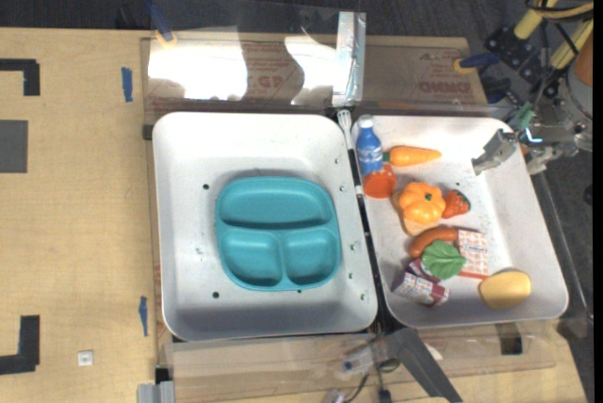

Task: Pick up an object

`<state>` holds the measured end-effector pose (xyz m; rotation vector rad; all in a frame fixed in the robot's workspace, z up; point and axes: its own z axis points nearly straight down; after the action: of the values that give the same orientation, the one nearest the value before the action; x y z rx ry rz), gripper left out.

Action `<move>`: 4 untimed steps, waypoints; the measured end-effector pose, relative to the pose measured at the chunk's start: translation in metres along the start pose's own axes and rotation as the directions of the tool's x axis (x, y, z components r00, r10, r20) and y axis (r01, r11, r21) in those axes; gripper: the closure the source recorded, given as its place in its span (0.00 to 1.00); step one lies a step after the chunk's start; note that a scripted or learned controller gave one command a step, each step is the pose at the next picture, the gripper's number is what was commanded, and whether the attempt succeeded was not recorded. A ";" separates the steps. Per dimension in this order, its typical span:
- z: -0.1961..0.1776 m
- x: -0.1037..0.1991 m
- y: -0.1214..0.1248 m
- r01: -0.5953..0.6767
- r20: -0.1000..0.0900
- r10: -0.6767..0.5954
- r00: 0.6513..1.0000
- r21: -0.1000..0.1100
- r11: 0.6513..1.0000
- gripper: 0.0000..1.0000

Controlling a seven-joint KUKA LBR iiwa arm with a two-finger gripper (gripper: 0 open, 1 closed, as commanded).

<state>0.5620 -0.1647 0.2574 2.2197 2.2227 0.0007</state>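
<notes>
Gripper (499,150) above the right bin's (546,250) upper right corner; whether its jaws are apart or together cannot be told. Nothing is seen held. Below left lie a carrot (415,155), bottle (367,145), pumpkin (421,201) and yellow potato (505,287). The left bin (179,203) contains a teal divided tray (277,233).

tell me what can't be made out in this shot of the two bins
- Gripper, camera view: small and dark at the right bin's top right corner; whether its fingers are open or shut is unclear.
- Purple packet: print too small to read.
- Green leafy piece covers part of the sausage and the card.
- Arm: cut off by the right edge.
</notes>
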 end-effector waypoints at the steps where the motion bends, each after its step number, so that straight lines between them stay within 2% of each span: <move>1: 0.131 0.019 0.036 0.154 0.008 -0.154 0.988 -0.031 0.988 0.00; 2: 0.160 0.061 0.071 0.161 0.015 -0.161 0.987 -0.018 0.987 0.00; 3: 0.148 0.054 0.064 0.204 0.003 -0.204 0.979 -0.005 0.979 0.00; 4: 0.170 0.048 -0.013 0.290 0.002 -0.290 0.957 -0.003 0.957 0.00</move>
<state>0.5492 -0.1165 0.0877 1.8673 2.5218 0.0035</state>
